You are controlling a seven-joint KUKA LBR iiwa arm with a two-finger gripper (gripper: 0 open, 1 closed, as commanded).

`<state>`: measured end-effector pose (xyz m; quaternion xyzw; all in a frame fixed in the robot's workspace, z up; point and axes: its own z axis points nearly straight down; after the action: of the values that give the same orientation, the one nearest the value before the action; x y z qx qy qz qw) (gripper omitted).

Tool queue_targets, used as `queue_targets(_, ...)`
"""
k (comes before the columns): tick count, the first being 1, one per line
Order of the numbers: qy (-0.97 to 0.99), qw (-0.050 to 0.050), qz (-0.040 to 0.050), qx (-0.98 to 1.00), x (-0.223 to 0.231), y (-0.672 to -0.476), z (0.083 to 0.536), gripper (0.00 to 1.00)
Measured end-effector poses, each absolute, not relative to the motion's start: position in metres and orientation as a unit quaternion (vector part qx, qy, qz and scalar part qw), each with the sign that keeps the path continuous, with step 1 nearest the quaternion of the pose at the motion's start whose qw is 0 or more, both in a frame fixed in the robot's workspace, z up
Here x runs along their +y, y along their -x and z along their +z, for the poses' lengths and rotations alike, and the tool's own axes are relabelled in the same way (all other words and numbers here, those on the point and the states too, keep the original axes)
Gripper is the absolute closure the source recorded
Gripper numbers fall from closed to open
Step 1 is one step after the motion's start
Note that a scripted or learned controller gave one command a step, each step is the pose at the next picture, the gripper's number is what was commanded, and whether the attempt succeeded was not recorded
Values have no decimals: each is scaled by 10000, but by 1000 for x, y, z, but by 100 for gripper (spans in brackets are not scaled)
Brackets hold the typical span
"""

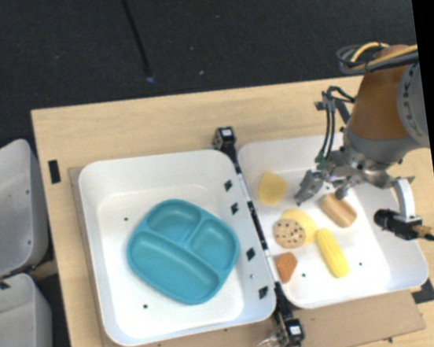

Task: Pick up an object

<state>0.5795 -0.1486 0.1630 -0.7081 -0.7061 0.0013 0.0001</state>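
Observation:
The right bin (389, 277) holds several toy foods. A pale yellow chunk (272, 188) lies near the divider, and below it a round cookie (289, 233) rests against a yellow piece (305, 219). An ear of corn (331, 253) lies in the middle, an orange wedge (286, 266) near the bin's left wall, and a tan bread-like cylinder (338, 210) to the right. My gripper (326, 186) hangs open just above and left of the tan cylinder, with nothing between its fingers. The arm's orange band (379, 108) is at the right.
The left bin (117, 317) holds a blue divided plate (181, 250). A ridge with black clips (248, 220) separates the bins. A white and black part of the arm (403, 212) sticks out over the right bin's right side. Cables (330, 126) hang beside the wrist.

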Motion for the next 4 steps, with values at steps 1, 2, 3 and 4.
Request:
queue_targets(1,7083,6,16,-7059,-147,-571,117,0)
queue_targets(2,7103,-22,-8,-7039,-148,-573,131,100)
queue_targets(3,7086,-28,-16,-7056,-147,-571,176,100)
queue_targets(4,7065,-42,-22,-7077,-149,-574,241,100)
